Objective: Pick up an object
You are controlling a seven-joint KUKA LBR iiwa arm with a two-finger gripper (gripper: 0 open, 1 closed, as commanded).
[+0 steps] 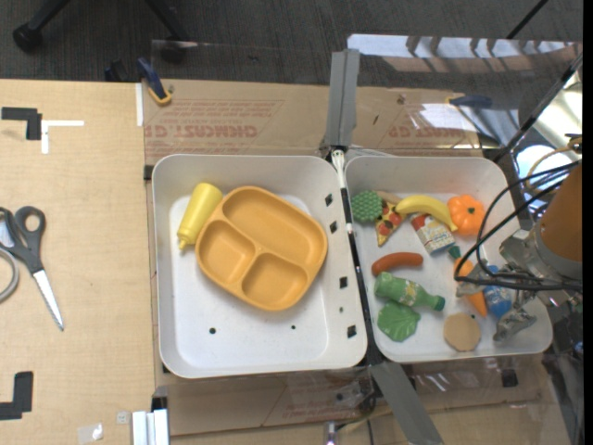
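The right bin (435, 167) holds several toy foods: a banana (422, 206), an orange pepper (466, 212), a green round piece (365, 206), a pizza slice (387, 224), a small bottle (434, 236), a sausage (397, 262), a green bottle (408, 292), a green leafy piece (397, 322) and a tan round piece (461, 333). My gripper (503, 309) hangs low over the bin's right side, just right of the tan piece. Orange and blue bits (482, 295) show beside it; I cannot make out what they are.
The left bin (176, 332) contains a yellow divided plate (260, 247) and a yellow squeeze bottle (197, 213) at its left. Scissors (32, 258) lie on the wooden bench at far left. Black cables (491, 230) loop over the right bin's right edge.
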